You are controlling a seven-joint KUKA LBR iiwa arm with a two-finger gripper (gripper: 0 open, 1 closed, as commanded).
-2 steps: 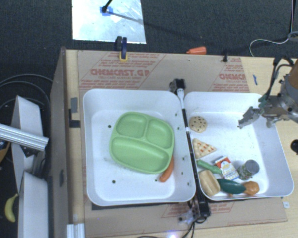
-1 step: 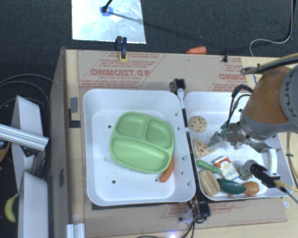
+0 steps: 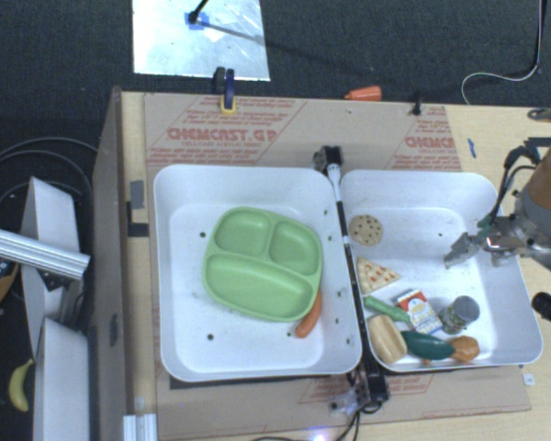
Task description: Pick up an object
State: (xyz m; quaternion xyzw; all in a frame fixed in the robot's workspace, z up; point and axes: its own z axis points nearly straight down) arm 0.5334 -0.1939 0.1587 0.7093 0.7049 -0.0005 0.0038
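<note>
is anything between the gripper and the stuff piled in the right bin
Nothing visible. The gripper hovers over bare floor of the right bin; the tin can and small carton lie toward the near edge, with open space between.

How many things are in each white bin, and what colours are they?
Left bin:
green plate: 1
orange carrot: 1

Right bin:
brown cookie: 1
pizza slice: 1
red-and-white box: 1
grey can: 1
tan bread: 1
green vegetable: 1
orange piece: 1

Total: 9

A robotics lab: a counter covered in printed brown cardboard [image 3: 285, 122] carries two shallow white plastic bins [image 3: 179, 246], with loose black cables [image 3: 23, 168] on dark carpet at the frame's left.
</note>
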